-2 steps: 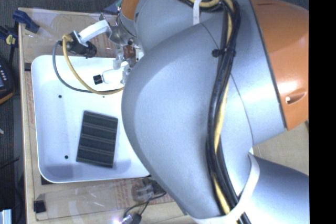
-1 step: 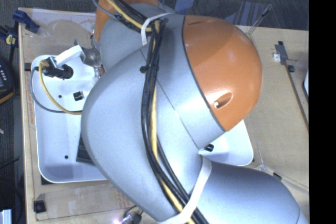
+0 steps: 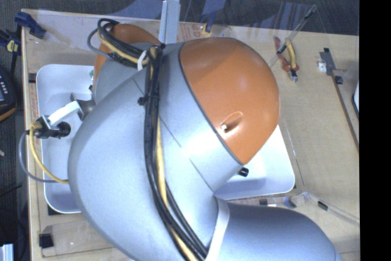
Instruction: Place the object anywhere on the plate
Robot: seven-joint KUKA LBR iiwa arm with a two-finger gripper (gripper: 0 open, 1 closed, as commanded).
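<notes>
A: status on arm [image 3: 183, 150]?

B: grey body and orange cap cover most of both bins; cable bundle [image 3: 149, 131] runs down the arm's back.

A: gripper?

B: can't pick it out; hidden under the arm, over the left bin [image 3: 49, 79] side; can't tell its state; white fitting [image 3: 64, 111] and a black connector [image 3: 52, 129] with a yellow cable stick out left of the arm, over that bin.

A: object, plate?

B: can't tell where either is; whatever lies in the bins is behind the arm.

A: edges?

B: left bin shows its far-left corner, left wall and a strip of floor beside the arm; right bin [image 3: 278, 177] shows just its near-right corner, poking out below the orange cap; a clear panel [image 3: 183, 6] stands along the bench's far edge, behind the arm.

A: free room?

B: open bench [image 3: 317, 131] right of the arm, bare wood apart from a small tool with yellow grips [image 3: 288, 58] near the far edge; left of the arm, just the narrow bin strip.
</notes>
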